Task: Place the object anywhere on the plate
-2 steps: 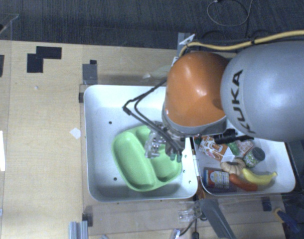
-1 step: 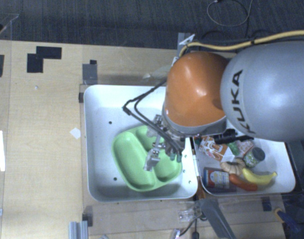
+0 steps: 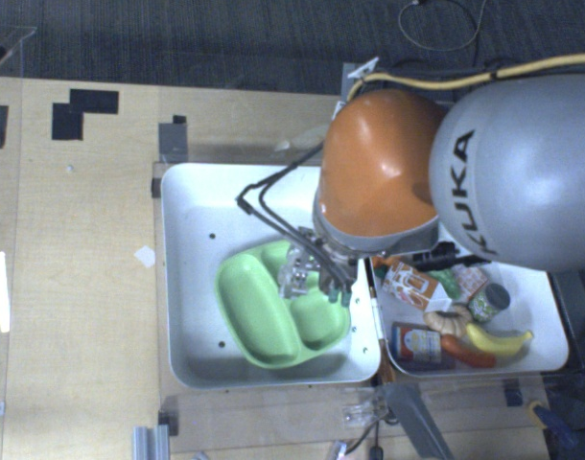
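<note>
A green divided plate (image 3: 261, 307) lies in the left white bin (image 3: 192, 257), toward its lower right. My gripper (image 3: 312, 278) hangs just below the orange wrist band, right over the plate's upper right compartments. The metal fingers are small and blurred against the green. Nothing can be made out between them. The arm's big grey and orange body covers the top of the right bin (image 3: 551, 353).
The right bin holds a jumble of toy food: a yellow banana (image 3: 499, 338), a red pepper-like piece (image 3: 470, 356), an orange-and-white carton (image 3: 412, 286), a dark packet (image 3: 414, 345) and a small can (image 3: 494, 300). Black cable (image 3: 264, 195) loops over the left bin's upper part.
</note>
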`<state>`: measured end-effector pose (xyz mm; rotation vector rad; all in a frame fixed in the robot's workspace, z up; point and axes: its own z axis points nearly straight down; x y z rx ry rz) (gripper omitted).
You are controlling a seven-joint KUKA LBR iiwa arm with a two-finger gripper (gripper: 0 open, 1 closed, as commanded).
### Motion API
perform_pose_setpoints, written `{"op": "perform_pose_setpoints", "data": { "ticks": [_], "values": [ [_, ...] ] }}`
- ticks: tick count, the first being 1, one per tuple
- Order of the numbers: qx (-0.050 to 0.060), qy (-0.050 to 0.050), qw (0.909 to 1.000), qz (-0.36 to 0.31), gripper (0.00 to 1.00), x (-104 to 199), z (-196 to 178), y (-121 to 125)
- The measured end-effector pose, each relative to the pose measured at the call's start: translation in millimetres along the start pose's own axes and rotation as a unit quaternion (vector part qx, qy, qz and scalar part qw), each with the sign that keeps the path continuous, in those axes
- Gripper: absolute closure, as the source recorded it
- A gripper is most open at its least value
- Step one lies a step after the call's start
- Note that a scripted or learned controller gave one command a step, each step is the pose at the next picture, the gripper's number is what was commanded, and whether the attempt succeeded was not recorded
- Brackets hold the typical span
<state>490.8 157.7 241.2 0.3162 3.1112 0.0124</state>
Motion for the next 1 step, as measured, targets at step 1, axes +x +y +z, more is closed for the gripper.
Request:
{"op": "perform_pose_setpoints", "data": {
  "ticks": [1],
  "values": [
    [0.000,0.000,1.0000,0.000,0.00,0.0,0.0,0.1]
  ]
}}
